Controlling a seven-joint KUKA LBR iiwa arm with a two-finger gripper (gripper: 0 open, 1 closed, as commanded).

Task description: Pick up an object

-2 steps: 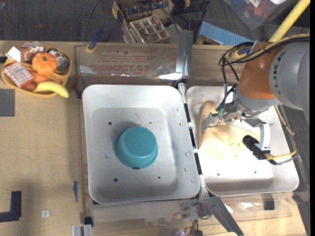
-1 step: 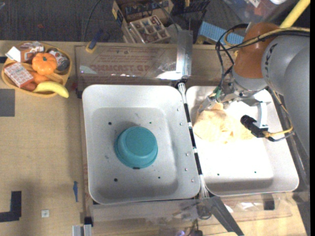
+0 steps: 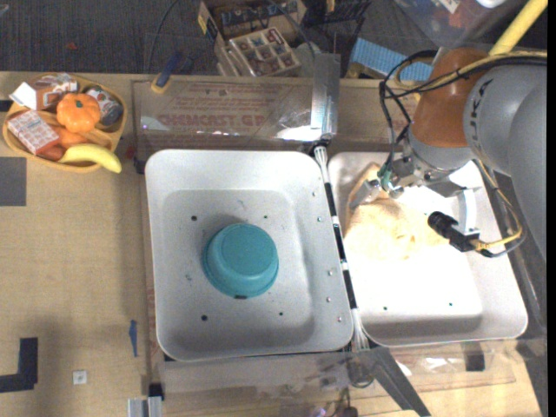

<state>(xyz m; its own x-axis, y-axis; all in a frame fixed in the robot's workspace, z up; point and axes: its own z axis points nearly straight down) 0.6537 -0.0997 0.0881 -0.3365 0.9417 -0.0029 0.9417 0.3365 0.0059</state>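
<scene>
A teal bowl (image 3: 241, 259) lies upside down in the middle of the left bin (image 3: 174, 181). In the right bin (image 3: 452, 311), a pale cream, soft-looking object (image 3: 382, 228) rests against the upper left part, washed out by glare. My gripper (image 3: 385, 182) hangs over the right bin's upper left corner, just above the top edge of the cream object. The grey arm with its orange band (image 3: 447, 115) reaches in from the upper right and hides the bin's far right corner.
A divider rail (image 3: 334, 224) runs between the two bins. A clear plastic box (image 3: 230, 111) stands behind the left bin. A bowl of toy fruit (image 3: 65, 129) sits at the far left on the bench. Black cables (image 3: 465, 233) dangle over the right bin.
</scene>
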